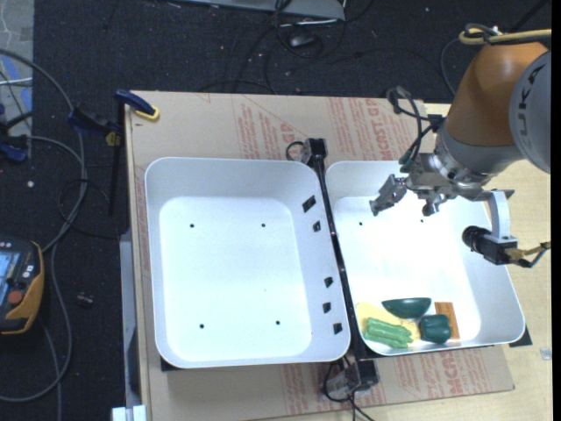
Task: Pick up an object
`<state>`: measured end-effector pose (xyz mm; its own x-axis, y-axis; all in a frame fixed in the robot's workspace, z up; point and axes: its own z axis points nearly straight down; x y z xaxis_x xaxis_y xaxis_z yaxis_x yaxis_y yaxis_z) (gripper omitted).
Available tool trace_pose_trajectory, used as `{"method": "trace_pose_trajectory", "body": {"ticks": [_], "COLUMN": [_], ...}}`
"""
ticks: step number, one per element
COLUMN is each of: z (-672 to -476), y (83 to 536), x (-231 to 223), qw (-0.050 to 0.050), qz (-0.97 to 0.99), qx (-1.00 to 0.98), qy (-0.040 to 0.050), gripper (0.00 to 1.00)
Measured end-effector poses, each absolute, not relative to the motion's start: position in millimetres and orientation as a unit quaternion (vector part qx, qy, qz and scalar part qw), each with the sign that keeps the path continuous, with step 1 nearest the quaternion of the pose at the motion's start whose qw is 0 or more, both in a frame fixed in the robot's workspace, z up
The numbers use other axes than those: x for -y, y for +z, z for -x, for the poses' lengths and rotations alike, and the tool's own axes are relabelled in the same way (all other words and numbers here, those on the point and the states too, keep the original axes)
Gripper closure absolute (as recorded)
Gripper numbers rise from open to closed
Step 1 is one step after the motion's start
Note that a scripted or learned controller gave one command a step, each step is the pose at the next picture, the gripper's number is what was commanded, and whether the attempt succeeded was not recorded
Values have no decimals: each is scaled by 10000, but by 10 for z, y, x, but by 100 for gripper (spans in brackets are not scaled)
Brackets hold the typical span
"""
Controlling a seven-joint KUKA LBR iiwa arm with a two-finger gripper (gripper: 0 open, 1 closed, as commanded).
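Several small things, green ones (388,332) and a yellow piece (372,311), huddle at the right bin's (491,270) lower edge. Up above, the claw (408,197) hangs spread apart, holding nothing.

Pincer (408,199) with fingers spread, under the orange-banded wrist

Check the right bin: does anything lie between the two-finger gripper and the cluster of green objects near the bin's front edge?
Nothing visible does. The gripper hangs over the right white bin's rear; bare white floor separates it from the green objects at the front.
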<state>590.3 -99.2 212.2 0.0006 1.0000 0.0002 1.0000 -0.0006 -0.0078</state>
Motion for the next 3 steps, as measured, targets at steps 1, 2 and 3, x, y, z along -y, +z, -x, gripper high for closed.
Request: {"method": "trace_pose_trajectory", "body": {"ticks": [1,2,3], "z": [-5919,-5857,-5889], "y": [2163,1722,1290], "x": [991,1010,1005], "qw": [0,15,15], "qz": [7071,7071,7070], "qx": [7071,7071,7072], "qy": [0,12,12], "gripper": [0,0,0]}}
